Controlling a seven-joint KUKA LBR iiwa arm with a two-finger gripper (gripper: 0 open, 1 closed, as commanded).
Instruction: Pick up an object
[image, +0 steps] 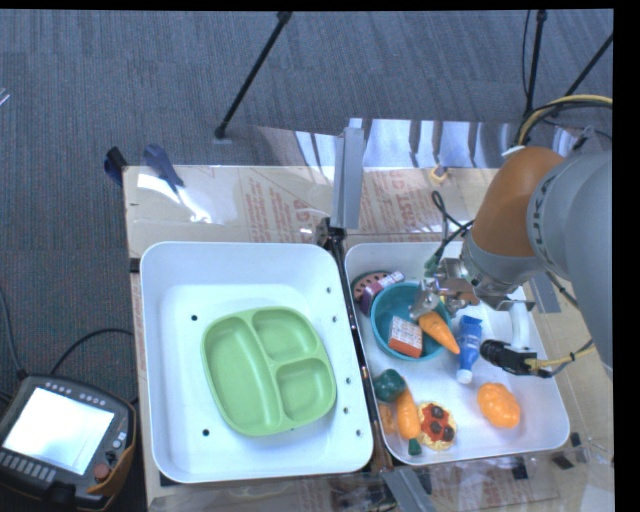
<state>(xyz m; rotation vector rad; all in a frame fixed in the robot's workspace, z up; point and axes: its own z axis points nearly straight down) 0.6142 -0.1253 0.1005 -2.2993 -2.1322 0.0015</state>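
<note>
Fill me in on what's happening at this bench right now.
A grey and orange robot arm reaches into the right bin, its hand low over a teal bowl that holds a toy carrot and a small orange-and-white box. Nothing is visibly lifted. Around the bowl lie a blue-and-white bottle, an orange fruit, a second carrot and a small toy pizza. A green divided tray sits in the left bin.

I can make out red printed lettering on the clear sheet (290, 205) at the twelve o'clock edge of my tabletop (140, 215), but it is mirrored and too small for me to read. The small card (405, 335) in the blue bowl (385, 320) carries unreadable print.
</note>
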